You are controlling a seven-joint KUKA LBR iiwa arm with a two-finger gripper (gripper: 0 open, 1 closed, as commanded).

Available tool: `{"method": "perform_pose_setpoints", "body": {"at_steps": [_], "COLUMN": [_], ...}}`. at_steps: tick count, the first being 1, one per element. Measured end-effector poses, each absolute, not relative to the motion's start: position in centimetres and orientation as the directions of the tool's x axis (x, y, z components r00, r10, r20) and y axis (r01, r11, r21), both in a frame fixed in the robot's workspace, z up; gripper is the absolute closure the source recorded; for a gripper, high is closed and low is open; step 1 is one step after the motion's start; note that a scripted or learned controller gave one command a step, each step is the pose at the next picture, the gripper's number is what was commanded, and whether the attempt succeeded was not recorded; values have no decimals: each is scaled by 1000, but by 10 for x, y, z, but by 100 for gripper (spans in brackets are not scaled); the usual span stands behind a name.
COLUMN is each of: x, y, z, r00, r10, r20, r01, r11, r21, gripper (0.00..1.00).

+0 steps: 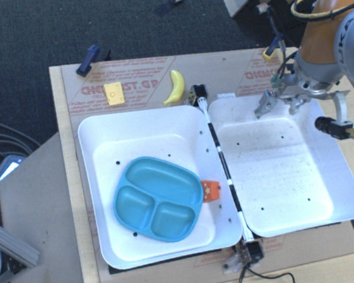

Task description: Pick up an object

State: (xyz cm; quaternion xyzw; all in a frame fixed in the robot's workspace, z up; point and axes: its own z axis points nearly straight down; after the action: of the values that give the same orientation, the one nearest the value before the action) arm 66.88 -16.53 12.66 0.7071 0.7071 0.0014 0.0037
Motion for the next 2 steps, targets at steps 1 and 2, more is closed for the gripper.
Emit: {"method": "perform_pose_setpoints", "body": {"at_steps": [1,2], "x": [666,667], "y": [-181,-181], "z": [85,96], "r00": [1,0], "r10": [1000,1000], "r20": [0,-1], "r01": [1000,1000], "r11": [-1,0], "r21": [-2,1], "gripper": [0,100]}}
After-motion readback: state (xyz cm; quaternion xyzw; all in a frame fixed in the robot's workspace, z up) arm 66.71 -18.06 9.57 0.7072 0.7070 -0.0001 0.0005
